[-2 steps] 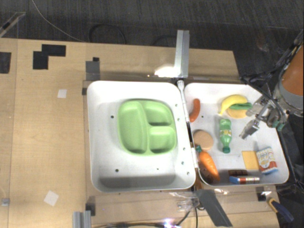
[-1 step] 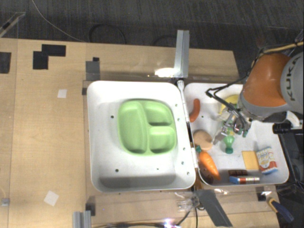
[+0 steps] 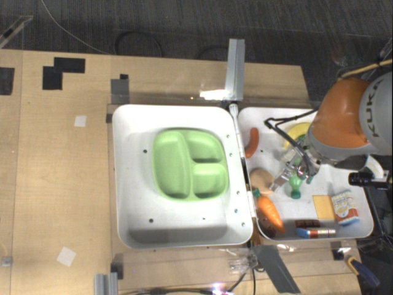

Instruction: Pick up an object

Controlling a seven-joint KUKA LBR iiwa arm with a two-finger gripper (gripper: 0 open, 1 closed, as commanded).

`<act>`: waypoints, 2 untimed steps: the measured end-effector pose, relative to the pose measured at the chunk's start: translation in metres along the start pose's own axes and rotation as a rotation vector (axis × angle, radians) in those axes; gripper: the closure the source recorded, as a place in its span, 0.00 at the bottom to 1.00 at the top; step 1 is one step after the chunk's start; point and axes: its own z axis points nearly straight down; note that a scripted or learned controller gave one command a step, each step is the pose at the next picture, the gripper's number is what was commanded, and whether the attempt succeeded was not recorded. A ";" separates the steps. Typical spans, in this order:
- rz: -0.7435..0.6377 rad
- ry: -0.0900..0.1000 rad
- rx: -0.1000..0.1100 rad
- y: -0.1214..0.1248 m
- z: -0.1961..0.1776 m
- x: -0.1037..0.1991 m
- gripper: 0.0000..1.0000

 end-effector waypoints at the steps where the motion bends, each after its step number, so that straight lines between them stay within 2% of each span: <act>1: -0.006 0.001 -0.004 0.003 -0.012 0.000 1.00; 2: 0.074 0.021 0.003 0.021 -0.093 0.035 1.00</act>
